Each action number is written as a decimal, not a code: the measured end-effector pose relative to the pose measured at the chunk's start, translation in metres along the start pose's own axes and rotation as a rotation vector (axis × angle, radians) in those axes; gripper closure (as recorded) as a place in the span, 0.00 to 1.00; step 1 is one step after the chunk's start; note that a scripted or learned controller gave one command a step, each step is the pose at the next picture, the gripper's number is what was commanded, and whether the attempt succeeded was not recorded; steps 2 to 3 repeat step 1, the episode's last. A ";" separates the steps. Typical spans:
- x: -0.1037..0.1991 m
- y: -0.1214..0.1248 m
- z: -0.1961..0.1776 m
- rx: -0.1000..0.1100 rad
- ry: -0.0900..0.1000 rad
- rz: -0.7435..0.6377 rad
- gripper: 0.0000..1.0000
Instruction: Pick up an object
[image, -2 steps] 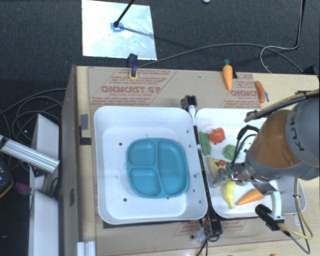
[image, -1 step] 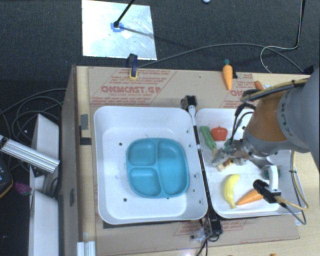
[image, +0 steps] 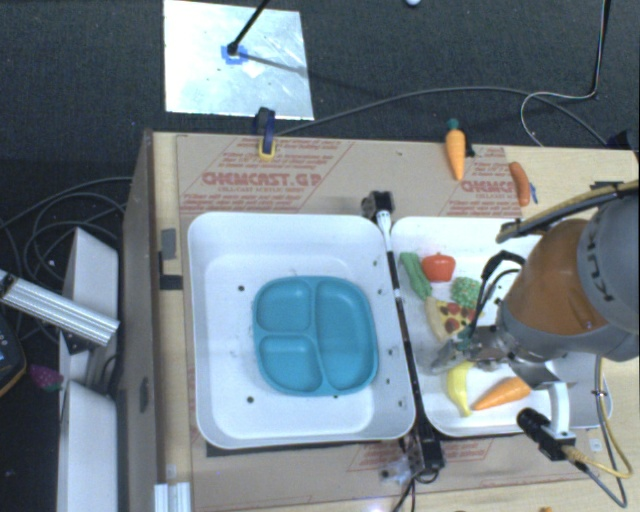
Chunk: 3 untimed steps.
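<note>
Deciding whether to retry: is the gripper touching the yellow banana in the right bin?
Cannot tell. In the camera view the gripper sits just above the yellow banana, but the slanted angle and blur hide any contact or gap.

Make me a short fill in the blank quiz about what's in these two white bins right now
1. The blue divided plate lies in the ____ bin.
2. The gripper reaches into the ____ bin.
3. Beside the toy carrot lies a toy banana coloured ____.
4. The toy tomato sits next to a ____ toy cucumber.

Missing words: left; right; yellow; green
</note>
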<state>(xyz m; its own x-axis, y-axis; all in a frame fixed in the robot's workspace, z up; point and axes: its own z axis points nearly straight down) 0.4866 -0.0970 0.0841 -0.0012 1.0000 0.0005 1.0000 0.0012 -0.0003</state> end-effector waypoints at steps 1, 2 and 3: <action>0.001 0.002 -0.011 -0.004 0.002 -0.002 1.00; 0.001 0.002 -0.011 -0.004 0.002 -0.002 1.00; 0.001 0.002 -0.011 -0.004 0.002 -0.002 1.00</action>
